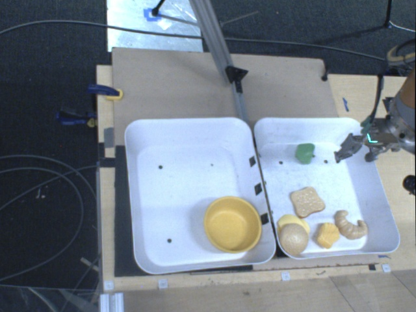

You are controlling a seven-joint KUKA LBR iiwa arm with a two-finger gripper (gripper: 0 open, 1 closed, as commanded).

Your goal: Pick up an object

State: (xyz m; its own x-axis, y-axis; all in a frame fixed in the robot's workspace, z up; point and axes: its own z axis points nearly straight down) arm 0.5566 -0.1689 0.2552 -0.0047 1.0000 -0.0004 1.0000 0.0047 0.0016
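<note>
**Claw waits above the right bin**

The gripper hovers over the right bin's far edge, holding nothing; its spread I cannot tell. The green block lies nearest, apart from the cracker, likely the easiest target.

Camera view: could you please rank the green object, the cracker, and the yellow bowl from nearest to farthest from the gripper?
Measured from the gripper:
1. Green object, right bin, upper part.
2. Cracker, right bin, lower middle.
3. Yellow bowl, left bin, lower right corner.
</note>
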